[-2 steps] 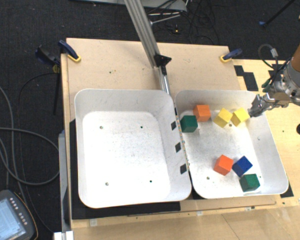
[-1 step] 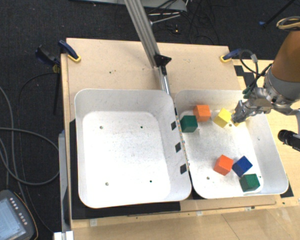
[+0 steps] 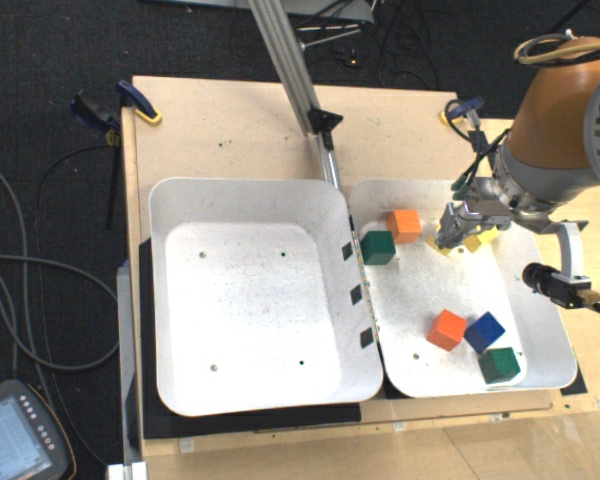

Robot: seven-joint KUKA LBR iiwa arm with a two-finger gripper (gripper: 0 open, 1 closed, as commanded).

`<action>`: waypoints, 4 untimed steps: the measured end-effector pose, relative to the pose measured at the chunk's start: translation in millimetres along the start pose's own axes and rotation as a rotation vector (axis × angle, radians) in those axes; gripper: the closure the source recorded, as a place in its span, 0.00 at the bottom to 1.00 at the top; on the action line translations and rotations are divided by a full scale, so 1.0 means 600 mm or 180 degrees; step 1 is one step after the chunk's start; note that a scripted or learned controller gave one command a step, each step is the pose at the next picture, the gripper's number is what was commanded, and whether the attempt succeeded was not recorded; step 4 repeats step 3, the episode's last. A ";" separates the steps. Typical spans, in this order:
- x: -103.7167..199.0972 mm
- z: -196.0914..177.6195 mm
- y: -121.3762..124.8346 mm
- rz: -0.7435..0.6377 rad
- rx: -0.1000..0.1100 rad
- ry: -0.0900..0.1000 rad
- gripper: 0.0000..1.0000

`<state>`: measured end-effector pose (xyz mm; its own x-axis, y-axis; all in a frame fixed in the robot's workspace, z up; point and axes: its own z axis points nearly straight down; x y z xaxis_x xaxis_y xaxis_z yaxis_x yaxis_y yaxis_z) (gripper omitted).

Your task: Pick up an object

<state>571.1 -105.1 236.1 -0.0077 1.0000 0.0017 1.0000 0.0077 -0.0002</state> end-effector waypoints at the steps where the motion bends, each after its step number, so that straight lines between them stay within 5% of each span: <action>1: 0.091 -0.017 -0.016 -0.0004 -0.0002 0.0002 1.00; 3: 0.288 0.006 -0.049 -0.0003 0.0006 0.0001 1.00; 4: 0.288 0.006 -0.049 -0.0003 0.0006 0.0001 1.00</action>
